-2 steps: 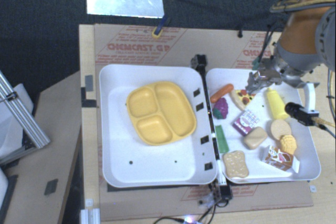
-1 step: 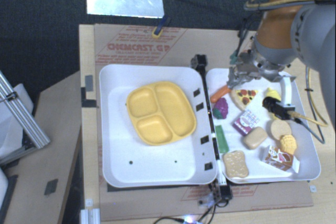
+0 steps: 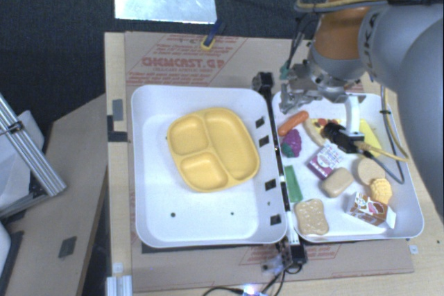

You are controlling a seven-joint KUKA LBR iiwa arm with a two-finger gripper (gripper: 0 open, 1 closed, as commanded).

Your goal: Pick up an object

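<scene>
The right bin (image 3: 409, 218) holds several toy foods: an orange sausage (image 3: 293, 123), purple grapes (image 3: 292, 141), a green strip (image 3: 292, 184), a purple packet (image 3: 326, 161), a tan bread roll (image 3: 337, 181), a speckled toast slice (image 3: 312, 216) and a red-and-white carton (image 3: 369, 209). My gripper (image 3: 294, 100) hangs over the far left corner of this bin. It is just behind the orange sausage, and I see nothing between its tips.
A yellow divided plate (image 3: 211, 148) lies in the left bin (image 3: 152, 218). A round biscuit (image 3: 368, 170), an orange waffle piece (image 3: 380, 189) and a yellow banana (image 3: 371, 136) crowd the right bin's right side. The arm's bulk covers that bin's far right corner.
</scene>
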